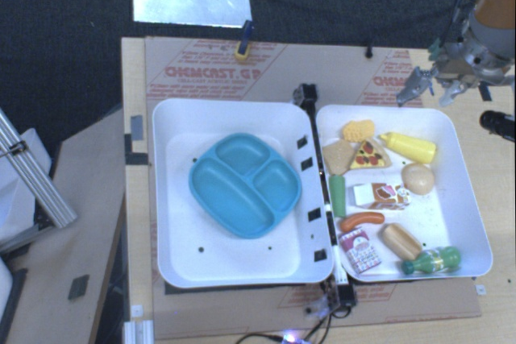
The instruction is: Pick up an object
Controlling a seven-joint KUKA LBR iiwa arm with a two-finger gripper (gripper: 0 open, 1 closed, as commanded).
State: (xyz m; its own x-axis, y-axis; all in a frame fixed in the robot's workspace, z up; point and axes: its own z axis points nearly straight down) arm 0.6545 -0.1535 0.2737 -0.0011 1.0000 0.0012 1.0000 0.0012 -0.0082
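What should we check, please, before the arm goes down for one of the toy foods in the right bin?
1. Gripper free of any load: ok, its fingers are spread with nothing between them.
2. Gripper above a target: not ok, it hangs over the far rim of the right bin, beyond the items.
3. An easy target stands apart: ok, the yellow mustard bottle lies with bare floor around most of it.
4. Crowded picks flagged: not ok, the pizza slice touches the bread slice.
5. Left bin contents: ok, the blue divided plate lies flat in its middle.
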